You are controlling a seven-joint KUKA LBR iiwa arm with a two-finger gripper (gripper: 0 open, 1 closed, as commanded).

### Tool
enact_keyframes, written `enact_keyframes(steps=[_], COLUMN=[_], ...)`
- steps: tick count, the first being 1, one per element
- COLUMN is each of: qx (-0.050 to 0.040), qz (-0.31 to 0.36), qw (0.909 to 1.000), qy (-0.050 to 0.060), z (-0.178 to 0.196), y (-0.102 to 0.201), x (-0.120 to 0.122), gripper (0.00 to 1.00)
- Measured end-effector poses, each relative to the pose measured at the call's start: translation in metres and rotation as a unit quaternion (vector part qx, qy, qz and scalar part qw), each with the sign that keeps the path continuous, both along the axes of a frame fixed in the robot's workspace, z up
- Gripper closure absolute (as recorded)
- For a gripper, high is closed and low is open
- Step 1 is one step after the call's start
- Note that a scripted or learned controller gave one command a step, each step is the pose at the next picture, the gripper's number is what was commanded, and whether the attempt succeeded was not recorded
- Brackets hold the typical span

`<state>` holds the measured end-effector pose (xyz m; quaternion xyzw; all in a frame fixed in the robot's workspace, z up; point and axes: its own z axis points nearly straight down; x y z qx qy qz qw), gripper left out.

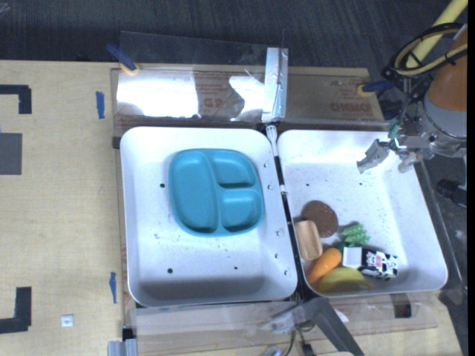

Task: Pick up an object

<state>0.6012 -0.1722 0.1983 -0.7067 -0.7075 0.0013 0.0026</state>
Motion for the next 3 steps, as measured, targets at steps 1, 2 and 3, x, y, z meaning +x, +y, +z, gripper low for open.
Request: enact_keyframes(steps=[1, 2, 3], qx=[-0.0007, -0.0026, -0.0018], qz=[-0.063, -0.005, -0.007], qw=[0.998, 1.0, 1.0], qy=[-0.004, -0.007, -0.006], z=[-0.113, -0.112, -0.105], y=[-0.005, 0.042, 0.041], x=[-0.073, -0.102, -0.101], gripper=[0.0, 0.0, 1.0])
